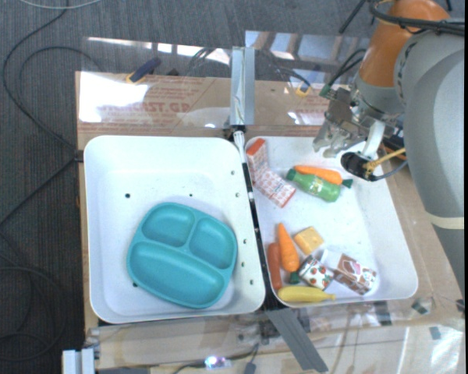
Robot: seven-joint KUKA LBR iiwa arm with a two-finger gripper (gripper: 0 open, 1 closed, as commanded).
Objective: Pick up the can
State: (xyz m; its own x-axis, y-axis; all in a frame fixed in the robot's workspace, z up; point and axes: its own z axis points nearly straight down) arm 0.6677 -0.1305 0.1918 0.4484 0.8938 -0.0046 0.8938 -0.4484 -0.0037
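One can (314,273) low in the right bin (391,232), well apart from the gripper (332,140).
Spread open, holding nothing; may well snag the banana (305,294) or carrot (274,265) crowding close.

Bright, even overhead lighting; moderate sharpness.
Strong glare on clear panels (179,80) behind white bins (101,209), washing out print underneath. Soft, short shadows under teal plate (183,255). Bin floors near overexposed. Dark carpet (31,131) underexposed, grainy. Slight softness toward frame edges; small items lower right mildly blurred.
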